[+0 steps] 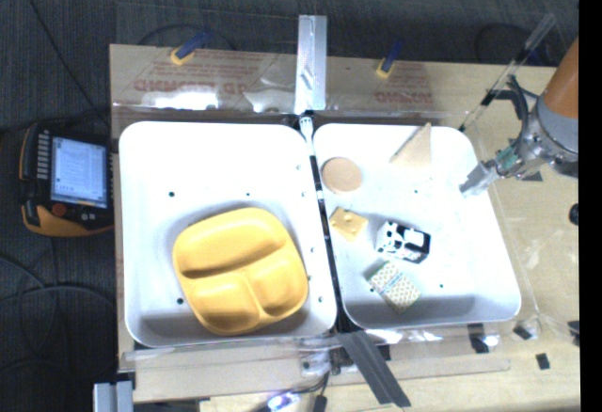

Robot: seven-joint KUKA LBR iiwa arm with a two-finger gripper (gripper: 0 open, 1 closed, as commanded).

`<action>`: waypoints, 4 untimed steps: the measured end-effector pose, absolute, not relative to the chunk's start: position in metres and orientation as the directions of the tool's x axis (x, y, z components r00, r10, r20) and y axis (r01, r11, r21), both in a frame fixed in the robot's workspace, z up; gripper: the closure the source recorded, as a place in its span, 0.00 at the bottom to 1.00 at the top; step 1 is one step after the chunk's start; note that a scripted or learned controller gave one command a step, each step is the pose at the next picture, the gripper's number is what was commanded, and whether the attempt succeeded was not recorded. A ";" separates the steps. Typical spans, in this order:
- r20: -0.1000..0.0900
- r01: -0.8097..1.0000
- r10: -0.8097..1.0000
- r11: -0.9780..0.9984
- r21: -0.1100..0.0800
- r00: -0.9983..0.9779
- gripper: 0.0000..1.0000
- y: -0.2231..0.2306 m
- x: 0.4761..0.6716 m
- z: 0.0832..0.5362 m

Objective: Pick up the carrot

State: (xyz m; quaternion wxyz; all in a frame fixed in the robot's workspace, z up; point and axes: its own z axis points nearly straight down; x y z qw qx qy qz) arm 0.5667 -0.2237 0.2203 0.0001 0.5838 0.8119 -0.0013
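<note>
Carrot [341,174], judged to be the tan-orange disc lying flat by the right-hand bin's [461,255] inner wall, looks light, stiff and smooth, best pinched across its rim; gripper [478,181] hangs well apart, state undeterminable.

Two white bins [141,213] are counted. One yellow tray [241,267] is seen in the left bin. Five small items are counted in the right: one round disc [341,174], one yellow block [347,224], one black-and-white toy [403,241], one patterned packet [395,286], one tan wedge [415,147].
</note>
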 end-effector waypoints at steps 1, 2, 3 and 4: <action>-0.004 0.880 0.880 0.475 -0.001 -0.475 1.00 -0.224 0.634 0.238; -0.006 0.737 0.737 0.676 0.000 -0.676 1.00 -0.222 0.670 0.233; -0.006 0.737 0.737 0.676 -0.001 -0.676 0.00 -0.222 0.670 0.233; 0.000 0.863 0.863 0.505 0.000 -0.505 0.00 -0.221 0.639 0.116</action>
